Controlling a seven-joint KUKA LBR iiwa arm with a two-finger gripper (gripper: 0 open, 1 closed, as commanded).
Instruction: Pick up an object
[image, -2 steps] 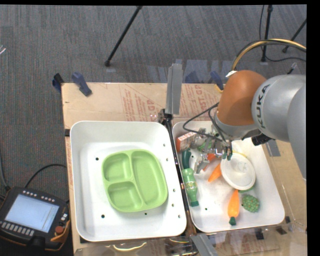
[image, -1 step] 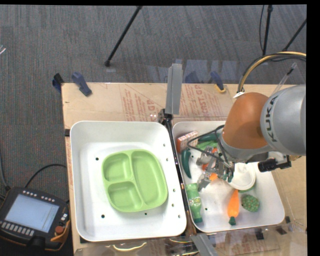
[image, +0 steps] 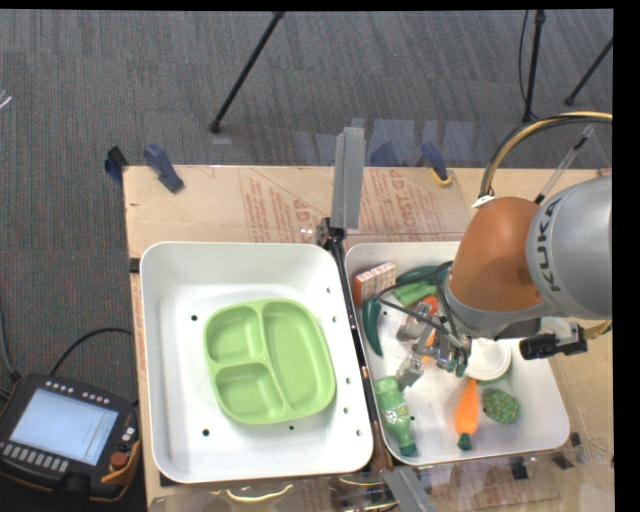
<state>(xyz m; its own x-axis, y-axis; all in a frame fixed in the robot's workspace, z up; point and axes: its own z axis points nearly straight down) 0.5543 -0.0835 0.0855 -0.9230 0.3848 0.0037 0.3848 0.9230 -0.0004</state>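
Gripper (image: 432, 362) hovers low in the right bin (image: 545, 425), fingers apart, nothing between them. You risk clipping the green bottle (image: 396, 412) or carrot (image: 467, 408): clutter's tight.

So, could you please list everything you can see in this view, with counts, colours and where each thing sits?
Bins: 2, white, side by side on the bench; left bin, right bin.
Divided plate: 1, light green, three compartments, middle of the left bin.
Bottle: 1, green, lying along the right bin's left wall, near the front.
Carrot: 1, orange, front of the right bin.
Round bumpy item: 1, green, right of the carrot.
Small box: 1, red and white, back left corner of the right bin.
Pendant: 1, dark with a screen, on the floor at left.
Arm: 1, grey with orange band, over the right bin.
Gripper: 1, low over the right bin's middle.
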